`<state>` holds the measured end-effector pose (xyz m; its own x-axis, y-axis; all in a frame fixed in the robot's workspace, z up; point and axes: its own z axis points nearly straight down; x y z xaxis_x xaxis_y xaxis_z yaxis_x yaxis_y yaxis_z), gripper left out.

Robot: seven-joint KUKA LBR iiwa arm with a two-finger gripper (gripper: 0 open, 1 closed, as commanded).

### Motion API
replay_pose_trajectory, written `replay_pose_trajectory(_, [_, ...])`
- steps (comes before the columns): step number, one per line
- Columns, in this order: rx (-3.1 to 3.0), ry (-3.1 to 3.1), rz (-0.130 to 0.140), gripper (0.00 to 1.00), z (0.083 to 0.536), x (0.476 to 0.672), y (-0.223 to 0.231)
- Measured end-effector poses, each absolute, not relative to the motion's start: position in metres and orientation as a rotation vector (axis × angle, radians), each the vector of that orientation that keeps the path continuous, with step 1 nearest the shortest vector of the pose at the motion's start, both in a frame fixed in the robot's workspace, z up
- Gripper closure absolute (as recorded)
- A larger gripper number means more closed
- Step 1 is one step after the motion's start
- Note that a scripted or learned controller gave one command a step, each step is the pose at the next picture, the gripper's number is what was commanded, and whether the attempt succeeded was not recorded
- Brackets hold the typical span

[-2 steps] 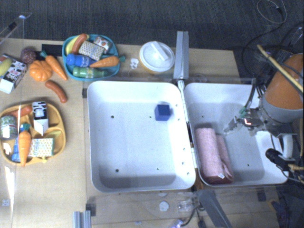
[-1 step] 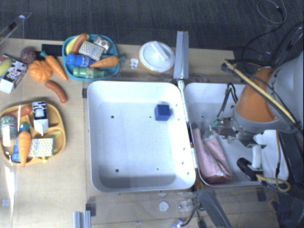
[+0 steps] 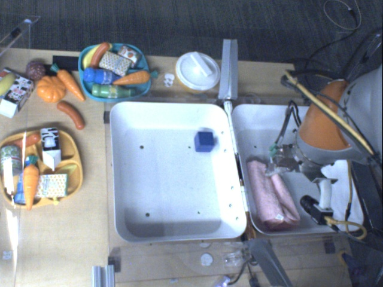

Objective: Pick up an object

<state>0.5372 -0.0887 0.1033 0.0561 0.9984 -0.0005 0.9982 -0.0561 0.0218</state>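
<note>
A small blue cube [image 3: 204,141] lies in the left white bin [image 3: 143,220], toward its upper right. In the right white bin [image 3: 257,121] a pink rolled cloth [image 3: 270,195] stretches along the left wall, from the middle down to the near edge. My gripper [image 3: 277,162] reaches in from the right and hangs right at the cloth's upper end, under the grey wrist and orange band [image 3: 323,127]. The cube sits well to the left of the gripper, across the wall between the bins.
Left of the bins, the bench bears a blue bowl [image 3: 114,70] of toy food, a yellow plate [image 3: 42,169] of toys, a toy pumpkin [image 3: 50,89] and a sausage [image 3: 70,114]. A white lidded bowl [image 3: 198,70] stands behind the bins, beside a metal post [image 3: 227,70].
</note>
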Motion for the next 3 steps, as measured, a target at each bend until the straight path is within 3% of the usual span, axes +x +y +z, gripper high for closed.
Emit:
replay_pose_trajectory(1, [1.939, 2.468, 0.004, 1.00, 0.220, 0.556, -0.085])
replay_pose_trajectory(2, [1.931, 2.472, 0.007, 1.00, 0.230, 0.557, -0.083])
replay_pose_trajectory(3, [1.813, 2.564, 0.002, 1.00, 0.184, 0.552, -0.044])
